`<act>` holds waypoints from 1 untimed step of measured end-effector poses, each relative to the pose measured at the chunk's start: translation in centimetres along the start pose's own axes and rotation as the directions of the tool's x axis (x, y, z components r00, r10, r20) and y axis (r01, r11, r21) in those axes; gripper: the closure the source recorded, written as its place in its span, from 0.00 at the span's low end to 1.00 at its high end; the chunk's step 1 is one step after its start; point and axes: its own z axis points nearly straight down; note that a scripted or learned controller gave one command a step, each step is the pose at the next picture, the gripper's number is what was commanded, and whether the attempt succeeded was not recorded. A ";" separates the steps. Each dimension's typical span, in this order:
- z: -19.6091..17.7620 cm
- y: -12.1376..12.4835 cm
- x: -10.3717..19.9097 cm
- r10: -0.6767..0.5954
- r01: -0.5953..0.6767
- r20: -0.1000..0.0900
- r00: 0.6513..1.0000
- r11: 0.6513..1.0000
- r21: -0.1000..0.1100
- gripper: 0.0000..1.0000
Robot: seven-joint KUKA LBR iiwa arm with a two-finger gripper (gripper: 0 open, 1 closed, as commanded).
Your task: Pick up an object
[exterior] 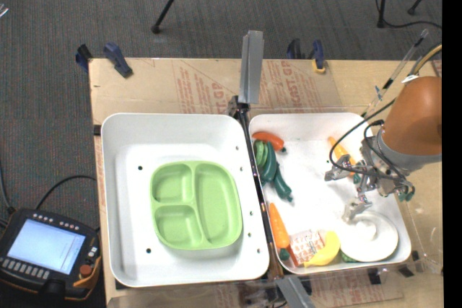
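Two shallow white bins side by side on a cardboard-topped bench [180,83]. Left bin [123,133] has a light green divided plate [195,205] sitting flat in the middle, three compartments. Right bin [317,122] has all the small stuff, mostly shoved along the left wall and the near edge: an orange-red sausage-looking thing [268,138] up top, dark green pods [271,169] right below it and touching it, a carrot [278,225] lying lengthwise along the left wall, then a little red and white packet [306,245] tucked against a yellow banana-ish piece [328,249] by the near wall. White round plate [369,238] in the near right corner. Small orange piece [338,150] further back, just beside a cable.

Arm [415,119] in from the right, orange band obvious. Gripper [357,207] down low over the right bin, tip just above the back edge of the white plate, well apart from the veggie pile on the left. Too small and cluttered to tell if the fingers are spread or pinched, and can't make out anything between them.

Teach pendant [47,252] with a lit screen on the floor at the lower left, blue clamps [115,58] on the bench's back edge.
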 end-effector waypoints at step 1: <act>0.1 2.0 -8.8 -0.087 0.087 0.003 0.996 0.996 0.000 0.00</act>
